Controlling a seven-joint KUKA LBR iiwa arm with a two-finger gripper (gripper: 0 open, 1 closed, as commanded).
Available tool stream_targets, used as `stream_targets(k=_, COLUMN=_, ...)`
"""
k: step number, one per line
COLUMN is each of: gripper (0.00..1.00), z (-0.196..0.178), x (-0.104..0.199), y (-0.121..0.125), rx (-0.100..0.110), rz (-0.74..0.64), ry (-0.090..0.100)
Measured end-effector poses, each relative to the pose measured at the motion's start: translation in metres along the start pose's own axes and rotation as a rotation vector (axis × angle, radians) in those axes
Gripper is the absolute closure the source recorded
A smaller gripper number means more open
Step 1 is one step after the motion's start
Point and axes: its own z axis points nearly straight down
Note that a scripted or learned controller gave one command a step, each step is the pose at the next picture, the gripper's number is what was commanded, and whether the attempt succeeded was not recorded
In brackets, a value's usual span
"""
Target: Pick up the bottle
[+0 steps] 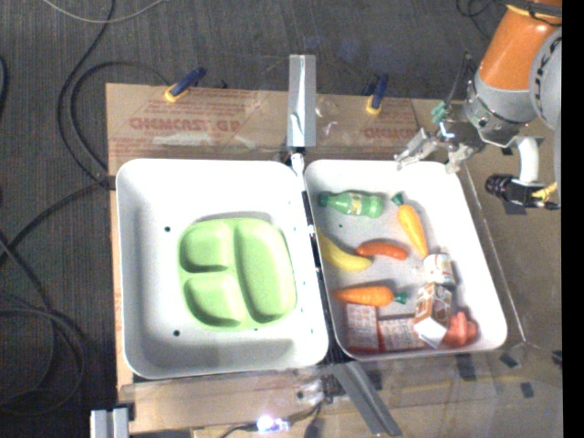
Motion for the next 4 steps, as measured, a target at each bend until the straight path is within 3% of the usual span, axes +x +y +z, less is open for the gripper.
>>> stream_targets(k=1, gripper=0.00, z=0.115, x=0.055, y=-0.013, rx=-0.003, rz=-0.147, ry=0.003)
stream_targets(k=2, gripper=0.00, z=0.104, x=-0.008, y=-0.088, rx=-0.001, rz=-0.066, ry=0.010)
stream_targets(k=3, gripper=0.00, z=0.130, x=0.015, y=-0.178, rx=-0.024, rz=-0.181, ry=-0.006)
stream_targets(k=4, gripper=0.00, z=0.100, x=-0.036, y=-0.180, rx=-0.003, rz=-0.158, ry=0.014)
